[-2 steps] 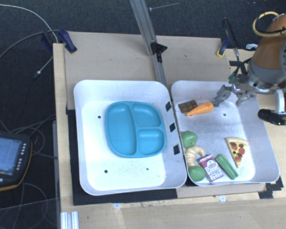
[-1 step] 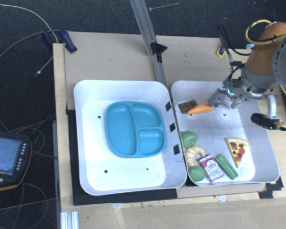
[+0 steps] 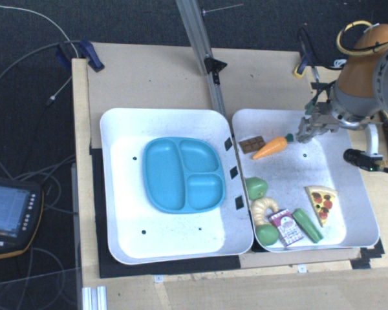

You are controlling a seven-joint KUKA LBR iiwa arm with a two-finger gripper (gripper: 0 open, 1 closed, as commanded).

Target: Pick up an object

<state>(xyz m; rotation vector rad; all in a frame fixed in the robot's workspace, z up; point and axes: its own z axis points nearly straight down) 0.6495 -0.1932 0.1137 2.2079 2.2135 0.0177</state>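
Hovering just beside the carrot (image 3: pixel 271 148), the gripper (image 3: pixel 305 132) is lining up a pick; its spread is unreadable.

Grey arm (image 3: pixel 368 86) with orange band (image 3: pixel 368 41), yellow cable (image 3: pixel 349 34) looped at top. Dark metal hand (image 3: pixel 308 129), with black wires running along wrist.
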